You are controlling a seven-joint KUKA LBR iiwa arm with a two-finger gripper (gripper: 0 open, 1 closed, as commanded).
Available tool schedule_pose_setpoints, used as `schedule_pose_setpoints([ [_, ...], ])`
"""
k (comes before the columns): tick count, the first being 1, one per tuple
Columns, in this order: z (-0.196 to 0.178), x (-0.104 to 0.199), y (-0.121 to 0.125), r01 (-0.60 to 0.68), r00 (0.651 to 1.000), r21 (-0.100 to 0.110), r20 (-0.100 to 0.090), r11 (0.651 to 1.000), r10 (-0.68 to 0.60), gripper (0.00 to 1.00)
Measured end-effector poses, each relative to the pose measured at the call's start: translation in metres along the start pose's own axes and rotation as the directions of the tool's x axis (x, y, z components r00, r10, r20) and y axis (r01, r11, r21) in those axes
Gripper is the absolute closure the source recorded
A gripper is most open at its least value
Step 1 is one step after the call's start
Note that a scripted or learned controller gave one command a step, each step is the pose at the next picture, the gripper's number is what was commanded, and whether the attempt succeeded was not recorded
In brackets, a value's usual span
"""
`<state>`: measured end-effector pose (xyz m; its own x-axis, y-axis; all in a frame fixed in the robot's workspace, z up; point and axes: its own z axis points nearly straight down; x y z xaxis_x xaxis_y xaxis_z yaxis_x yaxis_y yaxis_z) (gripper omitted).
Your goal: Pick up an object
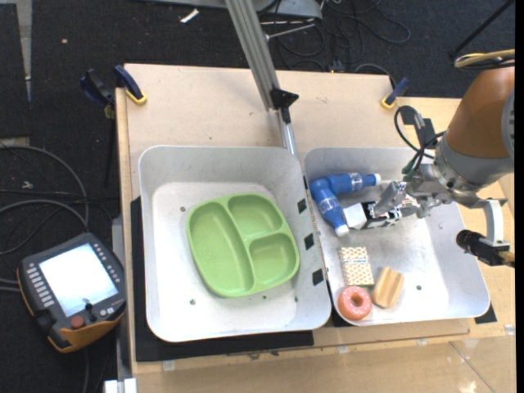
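The hand (383, 211) hangs low inside the right bin (446, 273), in its upper middle part, and it points toward the left of the picture. I cannot tell if it is open or closed, because the metal parts are too small and mixed together. Just at the tip of the hand lies a white object (356, 215), touching or almost touching it; what it is I cannot say. Directly beyond this, on the left of the hand, are two blue bottles (336, 193). One lies along the top, with its white cap toward the hand, and the other goes down at a slant with its cap near the white object.

Below the hand, nearer to the front wall of the bin, there is a small box with a checked pattern (355, 264). Under it lies a pink donut (354, 301), and just beside the donut a tan bread roll (388, 288).

Far to the left of the hand, the left bin (164, 219) holds a green plate with three compartments (242, 243). Both bins stand on the desk (205, 105).
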<state>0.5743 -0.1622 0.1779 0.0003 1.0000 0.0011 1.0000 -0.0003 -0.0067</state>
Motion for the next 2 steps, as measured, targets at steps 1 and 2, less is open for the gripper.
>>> schedule_pose_setpoints([
  [1,0.049,-0.002,0.011,-0.001,1.0,-0.008,0.0,1.0,0.001,0.0],
  [2,0.082,-0.001,0.013,0.003,1.0,-0.011,0.002,1.0,-0.003,0.0],
])
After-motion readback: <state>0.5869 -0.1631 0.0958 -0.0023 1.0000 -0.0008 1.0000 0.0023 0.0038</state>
